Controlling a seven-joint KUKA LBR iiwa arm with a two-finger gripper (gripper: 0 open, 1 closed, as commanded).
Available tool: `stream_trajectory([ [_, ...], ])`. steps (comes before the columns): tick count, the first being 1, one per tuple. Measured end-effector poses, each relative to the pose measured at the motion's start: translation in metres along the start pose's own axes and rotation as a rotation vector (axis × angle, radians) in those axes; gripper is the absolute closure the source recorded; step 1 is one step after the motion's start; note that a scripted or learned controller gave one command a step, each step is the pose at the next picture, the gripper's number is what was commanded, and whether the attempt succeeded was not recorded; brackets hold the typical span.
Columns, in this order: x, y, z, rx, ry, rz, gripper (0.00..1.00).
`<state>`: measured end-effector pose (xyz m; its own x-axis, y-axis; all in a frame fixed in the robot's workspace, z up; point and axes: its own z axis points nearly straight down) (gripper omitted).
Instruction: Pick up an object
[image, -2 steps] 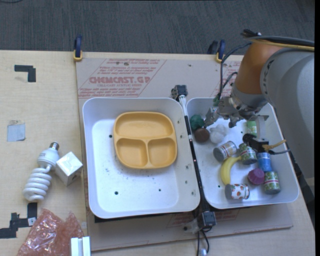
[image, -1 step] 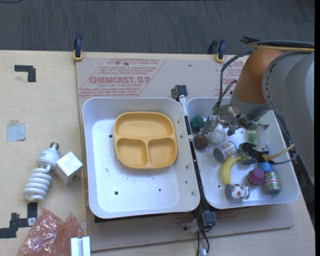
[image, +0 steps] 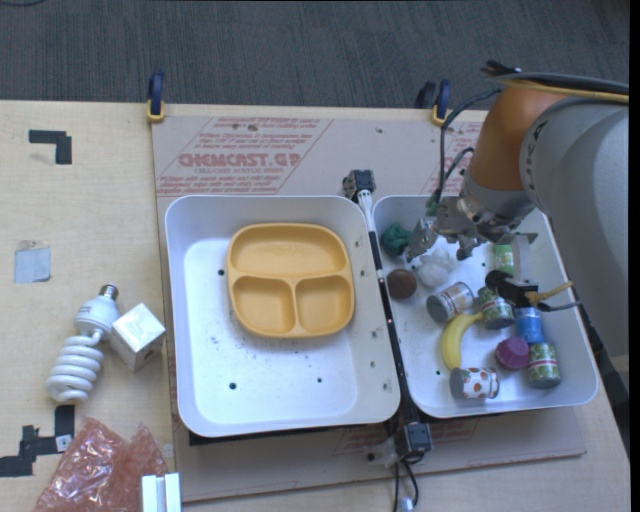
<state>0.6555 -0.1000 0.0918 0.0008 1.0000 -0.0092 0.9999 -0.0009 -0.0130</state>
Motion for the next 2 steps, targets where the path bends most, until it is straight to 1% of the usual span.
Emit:
stream_trajectory([
  [1, -0.001, -0.085, 0.001, -0.013, 0.009, 0.001, 0.0],
  [2, -0.001, -0.083, -0.011, -0.017, 0.008, 0.002, 1.0],
])
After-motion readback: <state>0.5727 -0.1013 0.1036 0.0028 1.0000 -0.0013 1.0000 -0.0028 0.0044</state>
